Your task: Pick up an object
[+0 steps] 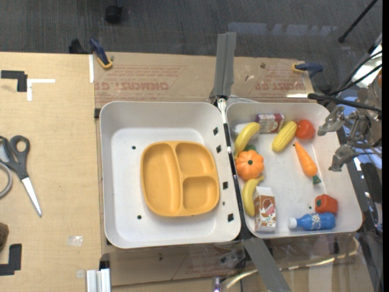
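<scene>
Right bin [347, 190], white, shallow, on the table [48, 163]: nine toy items. Carrot [306, 159], one, orange, right of centre; long axis slanting from upper left to lower right, green tip toward the lower right; open white floor on both long sides. Corn cob [284, 136], one, yellow, upper middle; long axis slanting, upper end to the right, just beside the tomato [305, 129], one, red-orange. Bananas, two: upper banana [245, 135] near the bin's left wall, curving from lower left to upper right; lower banana [248, 196] running roughly top to bottom, along the left wall. Pumpkin [250, 163], one, orange, green stem, between the two bananas. Small can [270, 122], one, dark red label, lying on its side near the back wall. Carton [264, 209], one, white and brown, front left, just beside the lower banana. Bottle [313, 222], one, blue and white, lying along the front wall, cap to the left. Red pepper [326, 203], one, just above the bottle.

Left bin [115, 181]: one yellow divided plate [180, 178], three compartments, roughly centred, bare floor all round it.

Table, left part: one pair of scissors [22, 169], grey handles.

Claw [339, 140]: at the right bin's right rim, above the carrot's side of the bin; open or closed, cannot tell; nothing seen held.
</scene>
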Motion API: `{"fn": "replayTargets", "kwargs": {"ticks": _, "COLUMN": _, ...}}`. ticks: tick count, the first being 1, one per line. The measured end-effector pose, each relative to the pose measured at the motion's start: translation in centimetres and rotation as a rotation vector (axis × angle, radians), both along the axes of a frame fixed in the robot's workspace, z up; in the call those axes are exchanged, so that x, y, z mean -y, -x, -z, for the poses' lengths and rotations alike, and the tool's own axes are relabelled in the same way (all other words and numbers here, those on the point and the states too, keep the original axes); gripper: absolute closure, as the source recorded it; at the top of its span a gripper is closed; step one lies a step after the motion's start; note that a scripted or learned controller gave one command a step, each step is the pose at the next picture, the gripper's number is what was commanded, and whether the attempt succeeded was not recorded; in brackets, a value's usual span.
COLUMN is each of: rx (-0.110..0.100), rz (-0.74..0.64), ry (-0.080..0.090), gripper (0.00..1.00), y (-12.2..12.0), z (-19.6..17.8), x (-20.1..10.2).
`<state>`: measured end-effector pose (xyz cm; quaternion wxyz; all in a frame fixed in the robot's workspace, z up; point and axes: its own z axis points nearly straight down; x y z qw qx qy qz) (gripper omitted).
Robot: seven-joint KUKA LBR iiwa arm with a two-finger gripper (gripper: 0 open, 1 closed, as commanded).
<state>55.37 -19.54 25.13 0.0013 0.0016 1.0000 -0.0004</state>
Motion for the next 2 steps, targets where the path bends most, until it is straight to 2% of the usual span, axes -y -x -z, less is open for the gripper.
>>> {"fn": "replayTargets", "kwargs": {"ticks": 1, "rx": -0.002, "rz": -0.024, "ry": -0.001, "gripper": 0.0, "y": 0.3, "z": 15.3, "x": 1.2}}
{"fn": "replayTargets", "kwargs": {"ticks": 2, "rx": 0.005, "rz": -0.028, "ry": 0.002, "gripper": 1.0, "y": 0.0, "z": 14.1, "x": 1.1}}
